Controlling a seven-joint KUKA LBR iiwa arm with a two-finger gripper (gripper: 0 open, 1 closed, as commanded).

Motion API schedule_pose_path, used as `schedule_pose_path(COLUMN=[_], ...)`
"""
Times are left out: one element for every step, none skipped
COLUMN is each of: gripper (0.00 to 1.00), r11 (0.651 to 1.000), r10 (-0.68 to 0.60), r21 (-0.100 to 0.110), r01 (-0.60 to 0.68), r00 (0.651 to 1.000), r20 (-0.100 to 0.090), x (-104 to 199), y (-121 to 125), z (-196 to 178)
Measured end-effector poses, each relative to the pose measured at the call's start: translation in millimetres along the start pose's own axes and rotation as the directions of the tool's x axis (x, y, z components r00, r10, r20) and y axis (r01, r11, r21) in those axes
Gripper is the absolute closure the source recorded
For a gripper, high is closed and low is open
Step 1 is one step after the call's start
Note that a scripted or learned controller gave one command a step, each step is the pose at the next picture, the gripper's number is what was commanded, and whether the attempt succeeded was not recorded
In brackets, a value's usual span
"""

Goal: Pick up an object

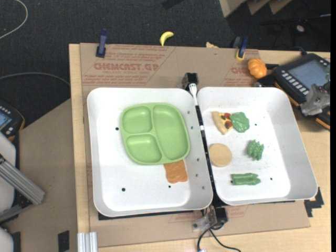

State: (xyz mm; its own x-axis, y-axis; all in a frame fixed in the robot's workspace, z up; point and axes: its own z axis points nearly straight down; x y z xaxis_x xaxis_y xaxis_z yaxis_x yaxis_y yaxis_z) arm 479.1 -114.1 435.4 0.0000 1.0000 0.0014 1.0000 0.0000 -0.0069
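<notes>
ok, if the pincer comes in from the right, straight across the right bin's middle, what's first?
Probably the small green leafy piece, then the round tan disc beyond it. Travelling low, it would meet the right bin at its outer wall first; one slanted view can't settle height.

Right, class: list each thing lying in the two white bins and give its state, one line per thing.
green divided plate: flat, right way up, left bin
orange toast piece: flat, tucked against the plate's near edge
pizza slice: flat, right bin, touching the leafy green piece
leafy green piece: lying flat
round tan cookie: flat
broccoli piece: lying apart
green bean pod: lying lengthwise
</notes>
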Motion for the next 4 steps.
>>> schedule_pose_path(gripper=[1.00,1.00,1.00,1.00], r11=[1.000,1.000,1.000,1.000], r10=[0.000,-0.002,-0.001,0.001], r21=[0.002,-0.030,-0.002,0.002], r01=[0.000,0.002,0.001,-0.001], r00=[1.000,1.000,1.000,1.000], r20=[-0.001,0.007,0.000,0.000], x=[16.9,3.5,21.0,30.3], y=[0.4,48.9,-2.4,0.1], z=[87.5,-105.9,-45.0,51.0])
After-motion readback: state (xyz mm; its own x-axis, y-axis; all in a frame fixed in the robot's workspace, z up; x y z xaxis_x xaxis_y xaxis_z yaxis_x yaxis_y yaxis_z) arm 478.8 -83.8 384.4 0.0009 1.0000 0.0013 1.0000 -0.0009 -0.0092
